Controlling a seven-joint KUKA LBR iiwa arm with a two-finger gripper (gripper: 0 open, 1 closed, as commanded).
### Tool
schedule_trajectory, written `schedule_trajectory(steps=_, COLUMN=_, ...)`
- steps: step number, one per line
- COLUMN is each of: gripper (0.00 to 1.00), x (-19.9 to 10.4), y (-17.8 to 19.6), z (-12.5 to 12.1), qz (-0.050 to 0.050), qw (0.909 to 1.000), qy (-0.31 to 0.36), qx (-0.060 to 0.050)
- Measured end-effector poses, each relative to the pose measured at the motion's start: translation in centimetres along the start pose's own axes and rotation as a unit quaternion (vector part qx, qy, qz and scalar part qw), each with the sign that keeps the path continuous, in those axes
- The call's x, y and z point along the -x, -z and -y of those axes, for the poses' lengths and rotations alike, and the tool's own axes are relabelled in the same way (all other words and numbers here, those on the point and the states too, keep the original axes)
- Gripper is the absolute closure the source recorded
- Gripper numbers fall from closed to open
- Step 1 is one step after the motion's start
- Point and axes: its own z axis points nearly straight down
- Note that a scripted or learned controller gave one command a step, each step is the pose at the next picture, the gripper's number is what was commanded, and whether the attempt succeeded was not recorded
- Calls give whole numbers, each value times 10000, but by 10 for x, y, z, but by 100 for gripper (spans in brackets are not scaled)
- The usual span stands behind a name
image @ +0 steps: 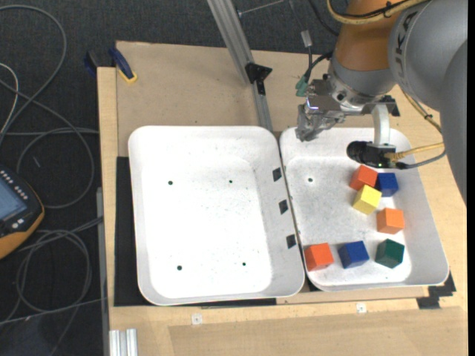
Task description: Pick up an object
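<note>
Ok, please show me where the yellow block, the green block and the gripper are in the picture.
yellow block (367,199): camera view, middle of its top face.
green block (389,253): camera view, middle of its top face.
gripper (306,130): camera view, at its fingertips, above the right bin's far left corner.

grey arm (434,43), orange band (375,6), black cables, dark metal gripper (308,130).

Claw (308,130) over right bin's (427,221) far corner — seven blocks inside

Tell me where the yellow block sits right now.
The yellow block lies in the right bin, touching the orange block above it, with a blue block at its upper right.
</note>
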Motion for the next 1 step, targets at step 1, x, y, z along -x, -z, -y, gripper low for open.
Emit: schedule_trajectory(steps=1, gripper=100, x=-56, y=-10, z=-1, qz=-1, qw=10000, qy=3, qx=-4)
